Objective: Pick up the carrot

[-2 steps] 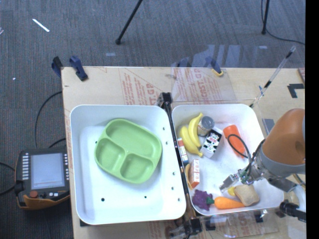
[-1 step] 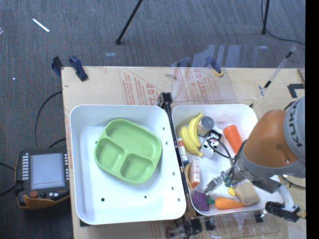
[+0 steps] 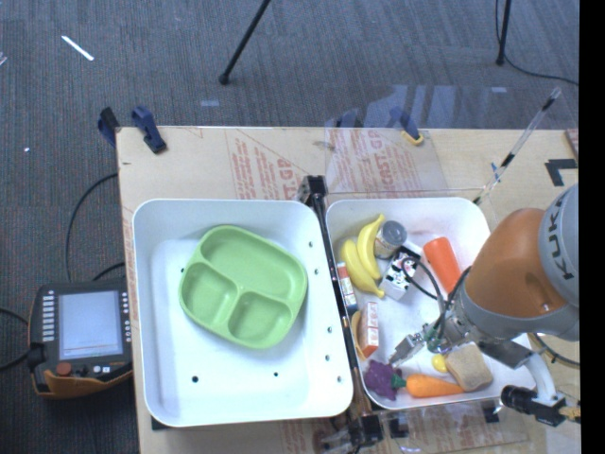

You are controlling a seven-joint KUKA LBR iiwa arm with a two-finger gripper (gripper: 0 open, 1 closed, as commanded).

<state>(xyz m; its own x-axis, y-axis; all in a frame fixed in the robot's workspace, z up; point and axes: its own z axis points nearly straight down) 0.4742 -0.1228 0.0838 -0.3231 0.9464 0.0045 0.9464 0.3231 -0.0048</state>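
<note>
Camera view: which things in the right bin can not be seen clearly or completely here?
- Tool: small and blurred in the camera view; whether it is open or shut cannot be told.
- Carrot: right end meets the bread slice; touching or tucked under is unclear.
- Orange cylinder: lower end hidden by the arm.
- Small box: print too small to read.

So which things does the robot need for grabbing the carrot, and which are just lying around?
Needed:
carrot
pincer

Just lying around:
bananas
green plate
bread slice
purple grapes
orange cylinder
small can
</note>
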